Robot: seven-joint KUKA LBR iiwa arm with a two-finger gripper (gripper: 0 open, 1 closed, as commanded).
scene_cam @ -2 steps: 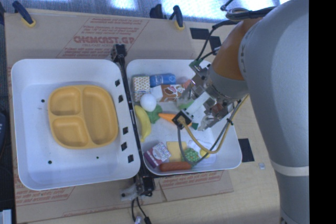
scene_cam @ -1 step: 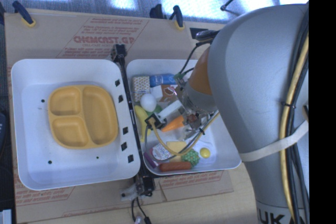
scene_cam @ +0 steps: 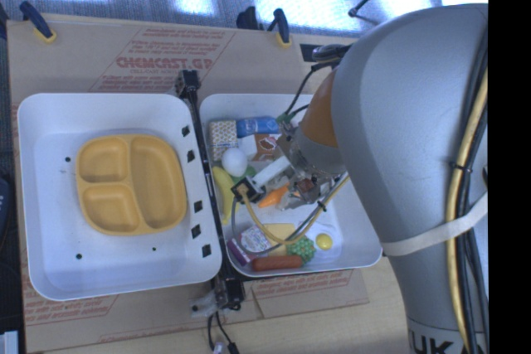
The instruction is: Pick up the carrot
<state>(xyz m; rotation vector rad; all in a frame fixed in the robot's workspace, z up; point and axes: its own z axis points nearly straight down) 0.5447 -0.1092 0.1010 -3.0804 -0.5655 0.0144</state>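
The carrot (scene_cam: 272,196) lies mid right bin (scene_cam: 363,238), long axis running 2 to 8 o'clock, crowded by a white egg (scene_cam: 235,161) at 10 and a red sausage (scene_cam: 277,263) at 6. The hand (scene_cam: 292,183) sits over it; its grip cannot be told.

The grey arm (scene_cam: 415,145) is reaching in from three o'clock, its bulky body taking up the right side of the view and sloping down toward nine o'clock. The orange band (scene_cam: 319,118) above the wrist is showing at the arm's nine o'clock edge, and cables are looping down from the wrist toward six o'clock. The gripper (scene_cam: 278,193) is hanging low at the arm's eight o'clock end, pointing toward nine o'clock.
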